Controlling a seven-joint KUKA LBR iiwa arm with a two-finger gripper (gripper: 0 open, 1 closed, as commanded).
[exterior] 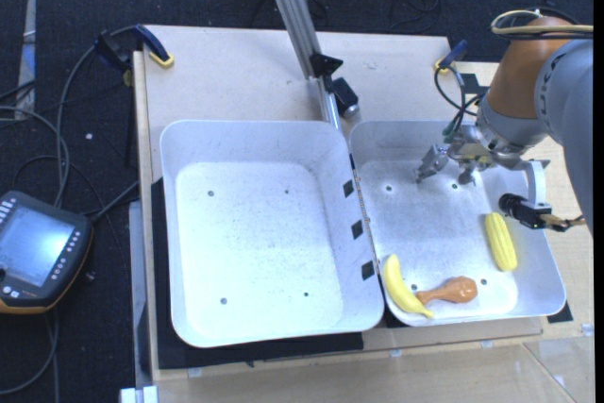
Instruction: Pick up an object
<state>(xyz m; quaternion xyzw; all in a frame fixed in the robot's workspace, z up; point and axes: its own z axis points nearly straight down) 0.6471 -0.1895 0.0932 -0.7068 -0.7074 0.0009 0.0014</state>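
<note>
Grey arm with an orange band hangs over the right-hand shallow white plastic bin (528, 297), its metal two-finger gripper (447, 165) spread apart and holding nothing.

The fingers splay above bare, speckled bin floor. Well below the gripper and off to its right lies a yellow, ridged corn cob (501, 241), plastic-looking and stubby. Farther below, along the bin's near wall, a smooth curved yellow banana (400, 288) touches a glossy orange-brown drumstick-shaped toy (449, 292). Far to the gripper's left sits the second white bin (179, 203), its floor finely speckled. The arm's upper part is cut off at the frame edge, and the wrist hides the gripper's mount.
</note>
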